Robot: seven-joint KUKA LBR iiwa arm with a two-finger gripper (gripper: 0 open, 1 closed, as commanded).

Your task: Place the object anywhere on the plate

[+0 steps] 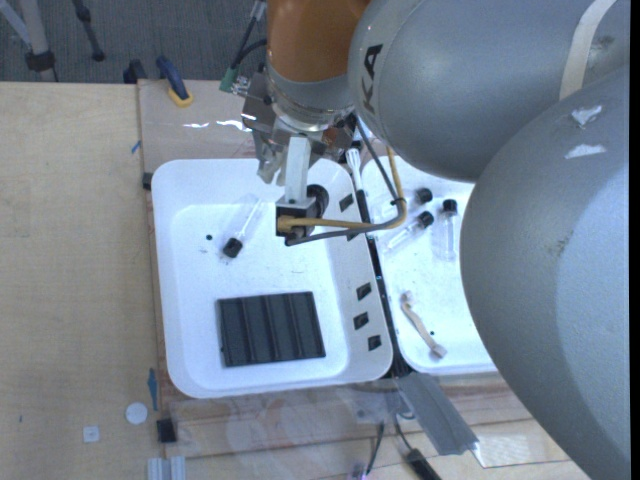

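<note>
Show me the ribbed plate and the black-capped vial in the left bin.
ribbed plate (270,328): camera view, middle of its grooved top.
black-capped vial (233,247): camera view, on its black cap.

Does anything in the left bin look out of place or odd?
Nothing looks spilled or broken. A small black-capped vial lies on its side on the floor of the left bin, apart from the dark ribbed plate.
</note>
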